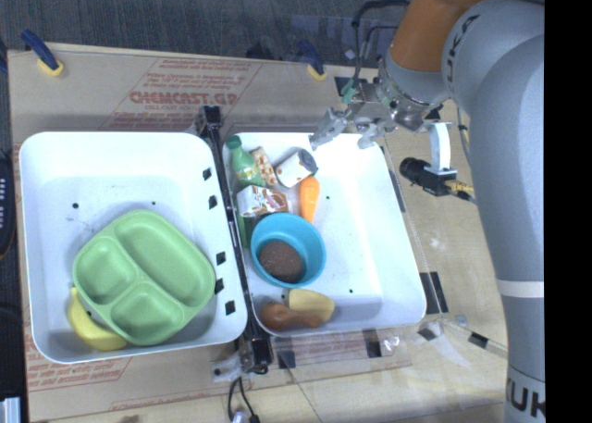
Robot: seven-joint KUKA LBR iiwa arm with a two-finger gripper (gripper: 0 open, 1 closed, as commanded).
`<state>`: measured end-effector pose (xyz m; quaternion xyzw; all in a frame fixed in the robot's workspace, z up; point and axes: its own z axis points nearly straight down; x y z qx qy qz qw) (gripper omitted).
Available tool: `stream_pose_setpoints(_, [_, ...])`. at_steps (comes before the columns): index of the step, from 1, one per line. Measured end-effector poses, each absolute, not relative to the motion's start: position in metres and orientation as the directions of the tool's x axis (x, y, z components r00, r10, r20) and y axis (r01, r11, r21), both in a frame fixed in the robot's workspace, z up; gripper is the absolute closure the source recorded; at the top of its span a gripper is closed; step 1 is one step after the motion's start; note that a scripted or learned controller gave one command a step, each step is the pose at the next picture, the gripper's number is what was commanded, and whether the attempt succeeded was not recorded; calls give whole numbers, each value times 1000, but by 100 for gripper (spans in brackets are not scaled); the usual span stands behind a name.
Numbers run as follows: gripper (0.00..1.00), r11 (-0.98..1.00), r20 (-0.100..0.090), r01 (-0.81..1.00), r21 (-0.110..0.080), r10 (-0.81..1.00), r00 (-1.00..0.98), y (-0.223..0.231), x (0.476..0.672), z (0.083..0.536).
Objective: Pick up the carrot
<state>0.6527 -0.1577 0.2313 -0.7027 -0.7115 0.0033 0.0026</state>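
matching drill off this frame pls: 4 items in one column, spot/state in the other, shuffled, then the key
Items
1. carrot
2. green tray
3. blue bowl
4. tool

Places or states
A. in the left bin, lying over a yellow item
B. above the right bin's far edge, nothing between its fingers
C. in the right bin, just beyond the blue bowl
D. in the right bin, with a brown filling

Pairs: 1-C, 2-A, 3-D, 4-B

carrot (pixel 310 198) just behind bowl (pixel 288 248)
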Motion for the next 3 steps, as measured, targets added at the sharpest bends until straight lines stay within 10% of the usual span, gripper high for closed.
stream_pose_setpoints(1, [0, 65, -1, 998, -9, 998, -65, -169, 628, 90])
stream_pose_setpoints(2, [100, 73, -1, 997, -13, 997, -73, -169, 629, 102])
stream_pose_setpoints(3, [100, 148, -1, 989, -7, 989, -148, -124, 652, 137])
